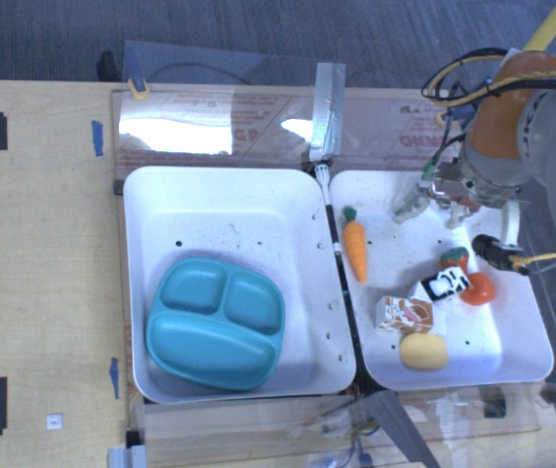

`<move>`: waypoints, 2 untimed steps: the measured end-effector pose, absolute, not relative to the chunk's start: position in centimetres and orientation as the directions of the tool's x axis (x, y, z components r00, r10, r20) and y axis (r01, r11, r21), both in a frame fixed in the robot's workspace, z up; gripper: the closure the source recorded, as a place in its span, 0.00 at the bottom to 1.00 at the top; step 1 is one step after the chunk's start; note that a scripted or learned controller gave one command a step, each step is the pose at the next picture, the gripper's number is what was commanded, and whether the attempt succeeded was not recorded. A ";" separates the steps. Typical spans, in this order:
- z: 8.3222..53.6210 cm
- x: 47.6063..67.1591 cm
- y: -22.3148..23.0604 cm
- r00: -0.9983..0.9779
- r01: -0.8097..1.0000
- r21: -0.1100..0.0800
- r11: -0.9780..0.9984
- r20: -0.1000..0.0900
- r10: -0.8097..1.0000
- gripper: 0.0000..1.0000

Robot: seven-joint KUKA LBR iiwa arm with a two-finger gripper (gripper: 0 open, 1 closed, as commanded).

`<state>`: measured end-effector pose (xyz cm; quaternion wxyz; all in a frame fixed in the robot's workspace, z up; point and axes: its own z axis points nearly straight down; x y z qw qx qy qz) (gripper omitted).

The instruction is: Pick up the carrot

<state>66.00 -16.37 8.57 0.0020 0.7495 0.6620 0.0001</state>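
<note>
Two shallow white plastic bins sit side by side on a pale wooden table (34, 291), meeting along a dark seam near the middle of the camera view. The left bin (161, 203) holds a turquoise plastic plate with three compartments (218, 322), lying toward its lower left. The right bin (385, 188) holds the task's thing — a small orange toy carrot with a green top (355, 246) — which lies close to that bin's left wall, green end toward the back and pointed tip toward the front, apart from everything else in the bin. Toward the bin's front right, a cluster of small items gathers: a round red toy tomato with a green stalk (474, 286), a small black-and-white block (446, 285) just beside it on the left, a crumpled brown-and-white wrapper (406, 313) and a pale yellow rounded lump (423, 351) near the front edge, just below the wrapper. The grey arm with its orange band (512, 115) reaches in from the right, and its metal pincer (432, 199) hangs over the back right part of the right bin, well apart from the carrot — whether it is spread or pressed together I cannot tell at this slant, and nothing is visibly caught in it. A clear plastic sheet (219, 125) lies behind both bins.
</note>
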 end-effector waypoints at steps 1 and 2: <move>8.5 64.8 -14.0 0.338 0.941 -0.002 -0.338 0.001 0.941 0.00; 8.5 66.6 -14.0 0.337 0.941 -0.006 -0.337 -0.001 0.941 0.00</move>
